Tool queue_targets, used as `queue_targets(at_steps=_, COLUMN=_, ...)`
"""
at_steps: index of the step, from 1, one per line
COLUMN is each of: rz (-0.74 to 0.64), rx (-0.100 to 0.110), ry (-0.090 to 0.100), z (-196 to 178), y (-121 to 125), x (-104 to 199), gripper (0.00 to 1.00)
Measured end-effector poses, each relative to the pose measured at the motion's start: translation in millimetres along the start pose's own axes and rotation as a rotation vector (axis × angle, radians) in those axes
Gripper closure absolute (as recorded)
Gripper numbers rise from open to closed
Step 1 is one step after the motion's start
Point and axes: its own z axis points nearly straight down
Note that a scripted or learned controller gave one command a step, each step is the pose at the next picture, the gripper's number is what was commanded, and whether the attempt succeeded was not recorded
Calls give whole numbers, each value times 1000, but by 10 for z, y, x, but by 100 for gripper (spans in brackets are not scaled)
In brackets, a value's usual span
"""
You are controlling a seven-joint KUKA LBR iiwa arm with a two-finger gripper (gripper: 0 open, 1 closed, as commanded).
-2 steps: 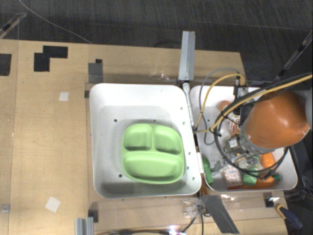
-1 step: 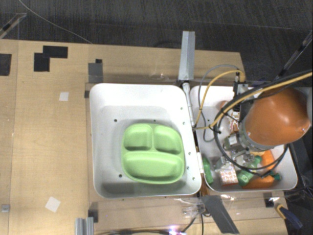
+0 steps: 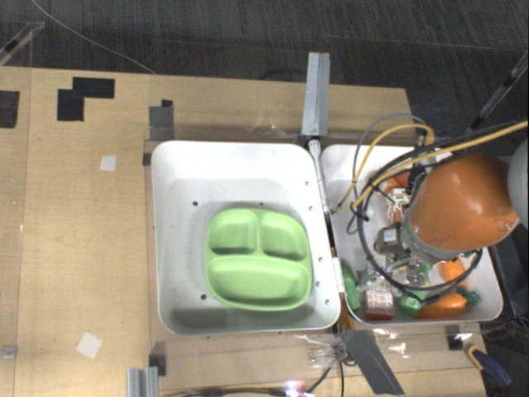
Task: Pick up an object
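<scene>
The gripper (image 3: pixel 402 265) is down in the right bin (image 3: pixel 493 303), its state impossible to tell under the wrist. Small orange and green objects (image 3: pixel 430 304) lie just beside it, none visibly lifted. Green tray (image 3: pixel 259 259) sits in the left bin (image 3: pixel 173 222). The pick looks unfinished.

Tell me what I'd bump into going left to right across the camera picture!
Wooden bench → left white bin → green divided tray → metal divider → right white bin → the arm's orange band.
</scene>
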Motion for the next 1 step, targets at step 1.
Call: queue_targets(at_steps=1, rz=-16, rx=-11, ry=-2, z=-238, y=22, x=50, gripper=100)
